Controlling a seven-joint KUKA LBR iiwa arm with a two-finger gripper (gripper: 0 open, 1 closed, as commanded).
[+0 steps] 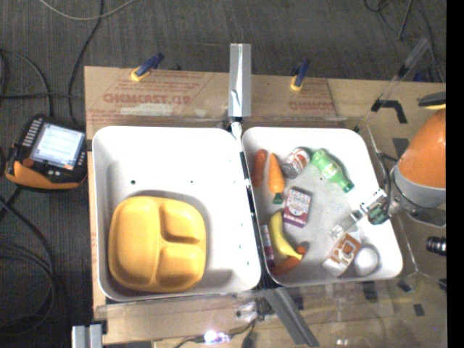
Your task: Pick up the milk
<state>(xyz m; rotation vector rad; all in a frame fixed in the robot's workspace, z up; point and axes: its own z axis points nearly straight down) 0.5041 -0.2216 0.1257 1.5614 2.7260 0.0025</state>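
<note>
The small white-and-orange cardboard milk carton (343, 253) lies on its side in the right-hand shallow white plastic bin (362, 145), in the corner nearest the camera and the arm, touching or nearly touching a round white ball-like object (366, 259) on its outer side. Away from the carton toward the bin's divider lie a yellow toy banana (279, 239) and a purple-and-white snack packet (297, 206); farther from it, toward the back wall, are a green plastic bottle (332, 169), a small tin can (294, 161) and an orange toy carrot (275, 174). The metal two-finger gripper (357, 217) hangs just above the carton's upper end; whether its fingers are spread or closed cannot be told, and nothing is seen between them. The carton is likely light and empty, with thin walls that give under pressure and a smooth printed skin, so a moderate squeeze across its narrow flat sides near mid-body seems safest.
</note>
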